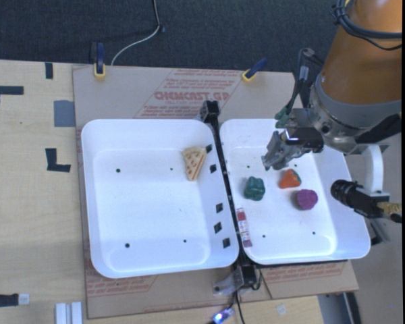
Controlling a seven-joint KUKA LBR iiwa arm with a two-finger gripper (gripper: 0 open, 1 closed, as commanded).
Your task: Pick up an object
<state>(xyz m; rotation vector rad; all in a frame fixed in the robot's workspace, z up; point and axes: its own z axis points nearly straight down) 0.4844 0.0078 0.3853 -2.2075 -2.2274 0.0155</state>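
You see the dark two-finger end effector (275, 158) hanging over the right shallow white plastic bin (324, 248) on the desk. You cannot tell whether it is spread or pressed together, and nothing shows between its tips. Just beside it lie a small orange-red lumpy object (289, 179), a green lumpy object (254, 188) and a purple rounded object (306, 199). A tan wedge-shaped piece (194, 162) lies in the left white bin (108, 201).
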